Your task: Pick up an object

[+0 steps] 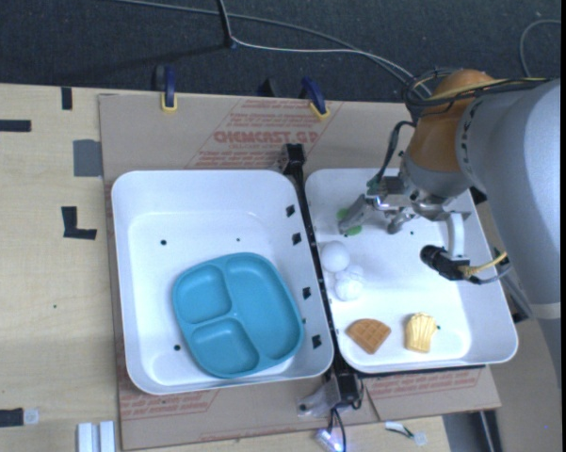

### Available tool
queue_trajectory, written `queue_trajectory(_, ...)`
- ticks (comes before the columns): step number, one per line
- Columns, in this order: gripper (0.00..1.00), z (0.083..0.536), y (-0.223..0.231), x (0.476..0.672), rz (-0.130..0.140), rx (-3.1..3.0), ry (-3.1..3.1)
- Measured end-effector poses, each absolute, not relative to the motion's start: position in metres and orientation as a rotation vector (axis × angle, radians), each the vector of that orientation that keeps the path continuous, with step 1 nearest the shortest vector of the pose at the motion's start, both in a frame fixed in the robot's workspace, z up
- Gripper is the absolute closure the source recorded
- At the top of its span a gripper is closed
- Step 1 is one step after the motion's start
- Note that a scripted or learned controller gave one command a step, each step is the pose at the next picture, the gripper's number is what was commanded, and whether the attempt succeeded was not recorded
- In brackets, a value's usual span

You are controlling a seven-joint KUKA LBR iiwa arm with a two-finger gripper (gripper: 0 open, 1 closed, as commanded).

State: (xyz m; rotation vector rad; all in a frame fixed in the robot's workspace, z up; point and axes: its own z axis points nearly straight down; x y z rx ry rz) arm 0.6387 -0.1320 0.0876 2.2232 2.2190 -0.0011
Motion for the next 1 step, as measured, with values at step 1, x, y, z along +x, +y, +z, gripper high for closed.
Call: queue_trajectory(1,0.0,0.0857,-0.1137,0.6172,0.001,2.22,2.221)
